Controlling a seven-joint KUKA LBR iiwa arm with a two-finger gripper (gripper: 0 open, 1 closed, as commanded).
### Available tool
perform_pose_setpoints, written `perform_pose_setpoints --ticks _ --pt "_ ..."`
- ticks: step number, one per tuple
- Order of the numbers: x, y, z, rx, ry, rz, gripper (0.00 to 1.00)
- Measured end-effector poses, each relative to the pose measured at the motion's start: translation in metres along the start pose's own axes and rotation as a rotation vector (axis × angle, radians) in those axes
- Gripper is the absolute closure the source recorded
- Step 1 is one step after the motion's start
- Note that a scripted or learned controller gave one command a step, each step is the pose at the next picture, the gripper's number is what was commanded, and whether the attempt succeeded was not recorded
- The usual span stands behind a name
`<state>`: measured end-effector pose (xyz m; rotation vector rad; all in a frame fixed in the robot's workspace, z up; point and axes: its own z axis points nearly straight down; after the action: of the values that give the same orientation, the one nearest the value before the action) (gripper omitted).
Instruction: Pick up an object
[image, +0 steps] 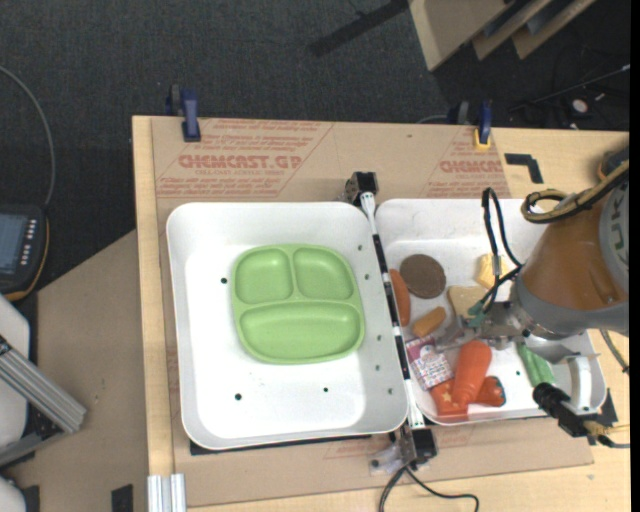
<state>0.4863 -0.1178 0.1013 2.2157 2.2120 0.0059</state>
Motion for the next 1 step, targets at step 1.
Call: perform_pose_setpoints --ticks 1 --pt "-0.0105 -0.0047 0.0145 0.002 0.002 0.001 0.0"
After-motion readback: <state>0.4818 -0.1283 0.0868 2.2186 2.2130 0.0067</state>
